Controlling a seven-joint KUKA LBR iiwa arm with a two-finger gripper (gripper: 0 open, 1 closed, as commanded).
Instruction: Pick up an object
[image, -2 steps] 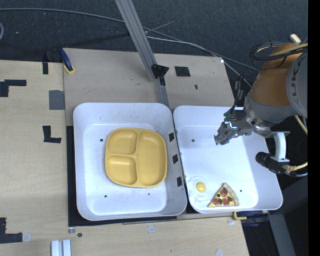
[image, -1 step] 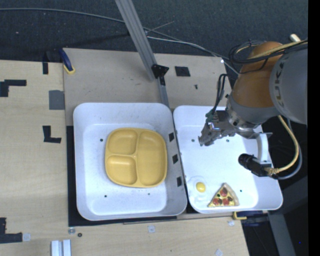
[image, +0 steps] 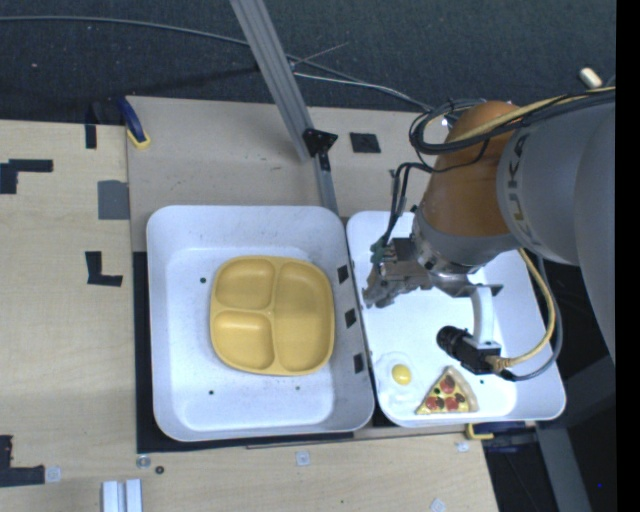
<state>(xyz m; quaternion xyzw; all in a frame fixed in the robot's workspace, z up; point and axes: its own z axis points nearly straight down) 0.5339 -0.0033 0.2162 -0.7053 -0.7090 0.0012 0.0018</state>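
We're in the approach phase: the gripper (image: 385, 283) hangs over the upper left part of the right bin (image: 530, 400), and we cannot tell its state from here. Nothing looks grasped yet. The candidates, a fried egg toy (image: 399, 373) and a pizza slice toy (image: 448, 393), lie toward the frame's bottom, close to the bin's near rim. Next, we judge, a shift downward in frame, minding that rim. The yellow divided plate (image: 271, 314) sits in the left bin (image: 170, 330).
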